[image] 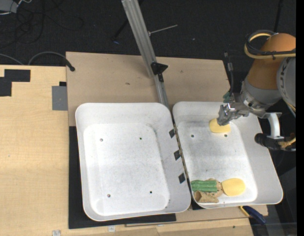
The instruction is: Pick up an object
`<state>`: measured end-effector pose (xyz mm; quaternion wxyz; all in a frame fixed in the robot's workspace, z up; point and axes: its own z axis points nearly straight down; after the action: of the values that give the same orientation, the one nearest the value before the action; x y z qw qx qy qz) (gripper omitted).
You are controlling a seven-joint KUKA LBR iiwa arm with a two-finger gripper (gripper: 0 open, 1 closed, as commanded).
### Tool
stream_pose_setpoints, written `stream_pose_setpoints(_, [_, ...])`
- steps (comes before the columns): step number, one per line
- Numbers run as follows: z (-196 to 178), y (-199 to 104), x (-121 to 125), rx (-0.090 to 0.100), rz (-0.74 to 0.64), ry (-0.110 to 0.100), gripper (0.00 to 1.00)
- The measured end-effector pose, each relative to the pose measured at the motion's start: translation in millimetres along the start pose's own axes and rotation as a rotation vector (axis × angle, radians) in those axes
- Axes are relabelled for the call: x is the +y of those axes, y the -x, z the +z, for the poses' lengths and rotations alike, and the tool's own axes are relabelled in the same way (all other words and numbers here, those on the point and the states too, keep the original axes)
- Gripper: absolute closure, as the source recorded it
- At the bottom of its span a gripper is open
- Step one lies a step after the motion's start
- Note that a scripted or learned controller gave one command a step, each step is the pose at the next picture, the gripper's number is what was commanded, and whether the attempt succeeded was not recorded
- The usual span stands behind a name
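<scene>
Where hand (224, 117) meets yellow piece (220, 127), bin wall (177, 146) beside

You get an even, rather soft light from above. The two white bins (127, 161) are bright but without hard glare, and the floor behind stays very dark. Shadows are weak, a faint one lies inside the left bin. The picture is a little grainy, small details look soft.

The gripper (225, 116) sits low in the right bin (250, 154), touching a pale yellow disc (220, 127); a green toy (204, 185) lies at the near wall.
</scene>
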<state>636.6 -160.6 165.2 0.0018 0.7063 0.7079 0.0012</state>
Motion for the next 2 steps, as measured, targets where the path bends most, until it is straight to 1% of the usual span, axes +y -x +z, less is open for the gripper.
stream_pose_setpoints(1, [-47.6,-0.4,-7.5,0.000,0.000,-0.001,1.00])
stream_pose_setpoints(2, [-103.8,5.2,-16.0,0.000,0.005,0.000,1.00])
